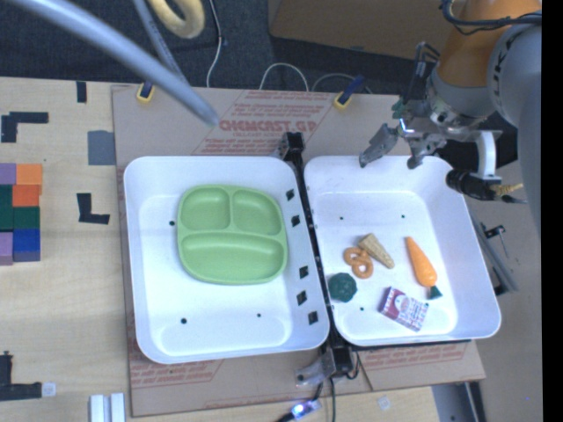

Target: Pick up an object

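Your arm (493,33), grey with its orange band, hangs over the far rim of the right bin (471,227). The gripper (393,150) sits above that bin's far edge, its two fingers spread apart with nothing between them. Everything you could pick lies toward the near side of the bin from the gripper, well apart from it, so you'll likely need to travel toward the camera and down.

The left bin (149,315) holds a green divided plate (232,235), smooth moulded plastic, wide and flat: a poor grasp.

In the right bin, the carrot (420,262) lies with its long axis running roughly far-to-near, leaf end nearer the camera. The small red-and-white box (403,309) lies flat, slightly skewed. The dark green lump (342,287) is knobbly. The tan cone (378,251) and orange pretzel (357,261) touch each other.
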Available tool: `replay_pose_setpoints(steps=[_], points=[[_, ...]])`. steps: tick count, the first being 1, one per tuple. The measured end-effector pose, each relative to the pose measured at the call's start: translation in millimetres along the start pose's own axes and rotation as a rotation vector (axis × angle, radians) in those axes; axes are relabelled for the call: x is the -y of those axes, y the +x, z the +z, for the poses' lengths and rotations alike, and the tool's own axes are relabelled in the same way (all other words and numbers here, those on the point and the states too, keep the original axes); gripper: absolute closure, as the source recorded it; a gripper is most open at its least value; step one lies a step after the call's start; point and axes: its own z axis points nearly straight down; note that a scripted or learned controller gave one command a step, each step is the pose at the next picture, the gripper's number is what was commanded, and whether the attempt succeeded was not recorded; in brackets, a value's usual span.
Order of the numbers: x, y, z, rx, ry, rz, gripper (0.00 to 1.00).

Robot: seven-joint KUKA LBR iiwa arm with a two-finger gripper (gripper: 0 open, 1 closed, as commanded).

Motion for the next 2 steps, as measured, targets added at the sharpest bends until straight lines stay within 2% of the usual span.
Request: replay_pose_setpoints(steps=[1, 2], points=[[8.6, 3.6, 49.0, 0.000, 0.001, 0.001, 0.00], [3.1, -0.9, 110.0, 0.000, 0.002, 0.001, 0.00]])
